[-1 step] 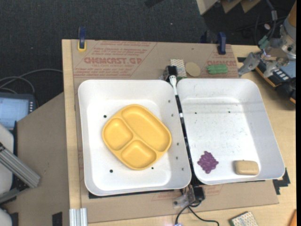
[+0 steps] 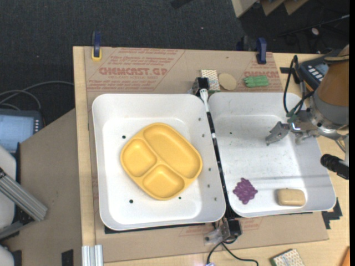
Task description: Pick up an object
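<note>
The left white bin (image 2: 105, 165) is the largest thing on the bench and serves as the landmark here. A yellow divided plate (image 2: 161, 160) with three compartments lies near its middle, flat and tilted at a diagonal to the bin's walls. To the right, sharing the central divider, sits the right white bin (image 2: 260, 165). Over that bin's far right side hangs the arm (image 2: 335, 96), grey with an orange band, and its gripper (image 2: 287, 131) sits above the upper part of the bin floor, its fingers visibly spread apart with nothing between them.

Well right of the left bin, near the right bin's front wall, lie the two likeliest things to pick. The tan block (image 2: 290, 197) looks like a small, rounded sponge or bread-like piece: probably light and a little soft, easiest taken across its short sides. Just to its left, apart from it, the purple cluster (image 2: 244, 190) looks like toy grapes, bumpy and light; a grip straight down over its middle seems safest, since the lumps could slip. The gripper is well apart from both.
</note>
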`<state>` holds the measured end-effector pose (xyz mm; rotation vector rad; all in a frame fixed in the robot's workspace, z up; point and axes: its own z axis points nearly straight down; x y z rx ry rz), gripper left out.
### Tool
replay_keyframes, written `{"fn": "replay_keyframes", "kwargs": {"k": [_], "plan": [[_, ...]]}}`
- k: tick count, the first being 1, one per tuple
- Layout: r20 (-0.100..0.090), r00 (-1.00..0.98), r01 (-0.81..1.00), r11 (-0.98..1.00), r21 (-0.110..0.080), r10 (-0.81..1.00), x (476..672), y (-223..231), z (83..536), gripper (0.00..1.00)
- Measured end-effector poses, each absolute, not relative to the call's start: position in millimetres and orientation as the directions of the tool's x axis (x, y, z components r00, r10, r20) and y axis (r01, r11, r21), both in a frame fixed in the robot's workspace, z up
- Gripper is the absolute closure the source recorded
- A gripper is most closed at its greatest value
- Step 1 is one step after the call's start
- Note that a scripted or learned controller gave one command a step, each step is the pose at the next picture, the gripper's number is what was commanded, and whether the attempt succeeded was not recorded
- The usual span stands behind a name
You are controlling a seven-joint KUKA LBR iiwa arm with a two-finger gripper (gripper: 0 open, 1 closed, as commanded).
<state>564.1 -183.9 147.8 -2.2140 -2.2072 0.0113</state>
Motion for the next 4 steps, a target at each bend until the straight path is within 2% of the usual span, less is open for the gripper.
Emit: {"fn": "replay_keyframes", "kwargs": {"k": [1,2,3,4], "plan": [[0.004,-0.005,1.0,0.005,-0.007,1.0,529.5,-90.8,81.0,0.0],[0.0,0.006,1.0,-0.006,-0.004,1.0,495.3,-162.1,84.5,0.0],[0.001,0.001,1.0,-0.001,-0.001,1.0,497.3,-158.1,84.4,0.0],[-0.001,-0.006,1.0,0.006,0.006,1.0,565.0,-109.5,84.9,0.0]]}}
